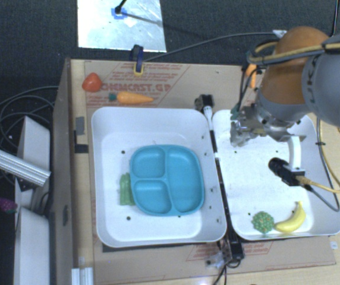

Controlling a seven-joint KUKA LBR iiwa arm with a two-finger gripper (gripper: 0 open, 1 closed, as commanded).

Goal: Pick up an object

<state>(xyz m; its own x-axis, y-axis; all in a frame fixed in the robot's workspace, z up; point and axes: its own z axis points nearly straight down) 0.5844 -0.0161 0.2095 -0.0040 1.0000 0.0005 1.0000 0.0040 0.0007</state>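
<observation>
Nothing is lifted yet: the gripper (241,136), finger state indiscernible, hangs over the right white plastic bin (241,183), well apart from the curved yellow banana (292,219) and bumpy green ball (263,221).

The grey arm with its orange band (298,58) reached in from the right, its two-finger gripper (241,136) hanging above the right shallow white bin (241,183). A yellow plastic banana (293,219) and a green knobbly toy vegetable (263,221) lay just beside each other near that bin's front edge. The left white bin (107,159) held a blue sectioned plate (167,180).
</observation>
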